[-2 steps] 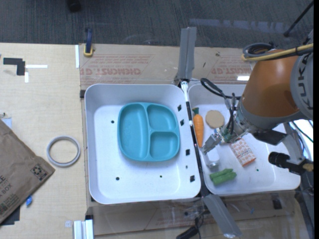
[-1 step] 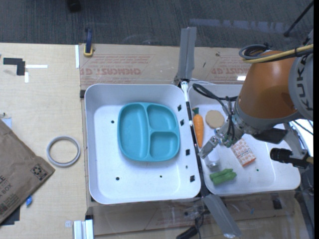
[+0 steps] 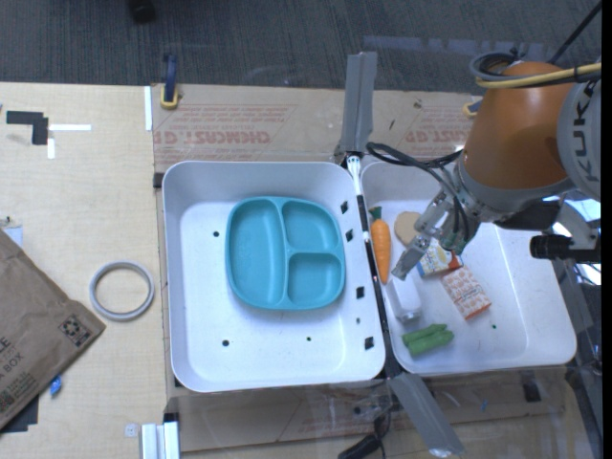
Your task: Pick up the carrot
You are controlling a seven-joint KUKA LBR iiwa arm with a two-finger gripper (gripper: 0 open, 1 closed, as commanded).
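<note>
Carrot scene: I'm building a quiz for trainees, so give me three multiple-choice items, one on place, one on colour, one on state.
1. Where does the carrot lie?
A. right bin, by its left wall
B. on the plate
C. on the bench

2. What colour is the divided plate?
A. white
B. teal
C. orange

3. The carrot is:
A. lifted
B. lying in the bin
C. inside the tape ring

Answers: 1 A, it rests beside the divider wall of the right bin. 2 B, teal against white. 3 B, it lies flat, left of the pincer.
</note>
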